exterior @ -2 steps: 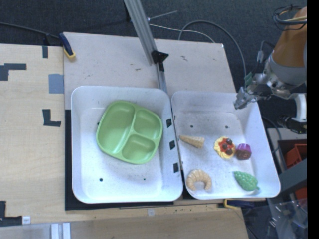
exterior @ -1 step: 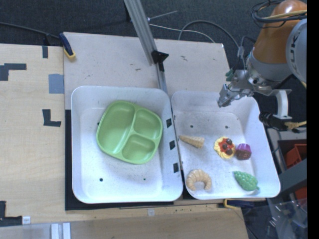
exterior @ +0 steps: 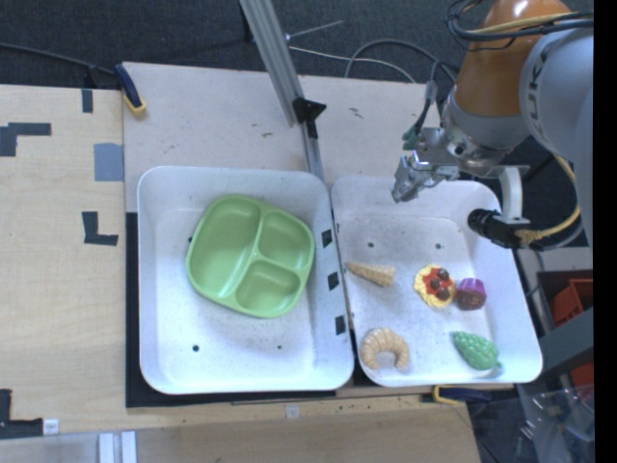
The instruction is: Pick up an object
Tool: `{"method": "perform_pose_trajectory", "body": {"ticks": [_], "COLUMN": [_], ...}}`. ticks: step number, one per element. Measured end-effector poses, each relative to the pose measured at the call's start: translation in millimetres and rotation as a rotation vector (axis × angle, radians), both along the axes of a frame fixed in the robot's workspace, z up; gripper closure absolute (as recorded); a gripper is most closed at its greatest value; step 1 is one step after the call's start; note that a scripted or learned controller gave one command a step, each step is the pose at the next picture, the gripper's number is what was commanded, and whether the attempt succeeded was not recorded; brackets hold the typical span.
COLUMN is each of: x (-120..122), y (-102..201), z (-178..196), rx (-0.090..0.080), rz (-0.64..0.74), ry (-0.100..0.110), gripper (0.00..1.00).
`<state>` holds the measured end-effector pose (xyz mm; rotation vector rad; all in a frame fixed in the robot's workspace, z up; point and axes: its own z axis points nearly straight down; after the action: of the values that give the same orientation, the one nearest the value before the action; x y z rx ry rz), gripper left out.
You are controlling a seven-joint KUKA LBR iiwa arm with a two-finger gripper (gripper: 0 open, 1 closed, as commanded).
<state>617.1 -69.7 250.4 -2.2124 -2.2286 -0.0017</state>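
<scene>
Since the task names no particular object, the cone-shaped pastry [exterior: 371,274] looks the easiest pick: it lies alone on the right bin's [exterior: 386,215] floor, nearest the gripper [exterior: 410,185]. The tart [exterior: 435,285], purple piece [exterior: 470,294], croissant [exterior: 386,348] and green piece [exterior: 475,349] sit beyond the cone from the gripper. The gripper hangs above the cone at the bin's far edge, holding nothing; finger spread I can't tell.

open floor at right bin [exterior: 405,234] top, toys crowding its lower half

arm: reaching in from right, wrist angled down-left | pincer [exterior: 407,187]: hovering, nothing visibly held
</scene>
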Motion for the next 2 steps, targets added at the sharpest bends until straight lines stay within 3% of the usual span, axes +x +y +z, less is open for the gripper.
{"method": "perform_pose_trajectory", "body": {"ticks": [2], "x": [11], "y": [123], "z": [-1], "rx": [0.000], "rz": [0.001], "ry": [0.001], "gripper": [1.00]}}
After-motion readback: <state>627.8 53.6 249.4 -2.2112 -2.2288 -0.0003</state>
